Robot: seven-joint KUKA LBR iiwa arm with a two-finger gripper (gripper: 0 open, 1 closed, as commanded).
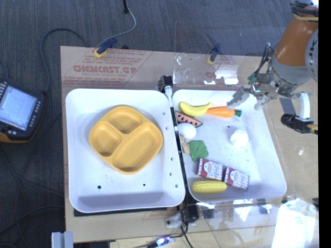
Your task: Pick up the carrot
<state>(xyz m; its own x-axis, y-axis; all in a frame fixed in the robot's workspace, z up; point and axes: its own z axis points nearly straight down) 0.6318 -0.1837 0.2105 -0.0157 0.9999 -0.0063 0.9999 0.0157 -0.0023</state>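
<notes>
Here, carrot (221, 112) lying in the right bin (269, 154) near its far edge, tip touching the banana (194, 108), tool (237, 100) just above its green end, finger spacing impossible to tell, yellow divided plate (125, 138) in the left bin (83, 190).

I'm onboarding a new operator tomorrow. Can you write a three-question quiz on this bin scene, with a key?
1. True or false: the carrot lies in the right bin.
2. What touches the carrot's left end? A) banana B) white egg C) corn cob
3. What sits in the left bin?

Key: 1 true; 2 A; 3 a yellow divided plate.
</notes>
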